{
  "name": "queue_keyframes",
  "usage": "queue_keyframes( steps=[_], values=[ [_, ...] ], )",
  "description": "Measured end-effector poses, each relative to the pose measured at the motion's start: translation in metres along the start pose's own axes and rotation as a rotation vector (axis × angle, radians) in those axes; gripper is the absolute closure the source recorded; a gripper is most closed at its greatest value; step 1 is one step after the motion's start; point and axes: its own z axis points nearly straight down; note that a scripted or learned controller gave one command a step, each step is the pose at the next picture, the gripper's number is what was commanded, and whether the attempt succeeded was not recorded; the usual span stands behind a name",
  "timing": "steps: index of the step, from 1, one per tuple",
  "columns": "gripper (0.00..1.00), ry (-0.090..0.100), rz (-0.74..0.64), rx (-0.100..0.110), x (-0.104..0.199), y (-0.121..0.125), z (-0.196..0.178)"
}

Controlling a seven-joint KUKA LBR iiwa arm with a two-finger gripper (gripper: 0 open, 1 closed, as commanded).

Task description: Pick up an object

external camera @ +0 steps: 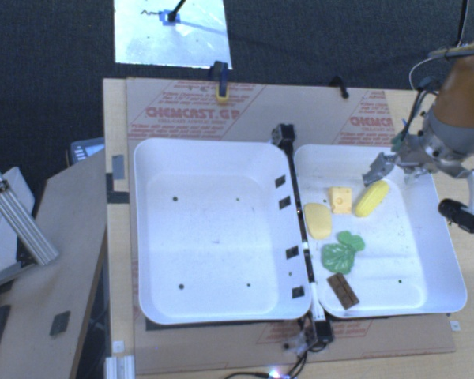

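Gripper (385, 166) fingers are seen spread open, nothing between them, poised in the right bin (438, 235) just above and touching-close to the yellow oblong piece (371, 199). A miss is judged possible: its rounded, tilted body could be nudged aside and slip away. Close by are found a yellow cube (340, 199), a pale yellow slab (318, 220), a green leafy toy (342, 252) and a brown bar (343, 291). Nothing is held in the left bin (213, 227).
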Motion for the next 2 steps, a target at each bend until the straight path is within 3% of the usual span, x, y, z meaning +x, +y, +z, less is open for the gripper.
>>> queue_keyframes(
  steps=[1,2],
  values=[
    [0.00,-0.007,0.001,-0.019,0.010,0.019,0.085],
    [0.00,0.001,0.011,0.001,-0.026,-0.109,0.106]
  ],
)
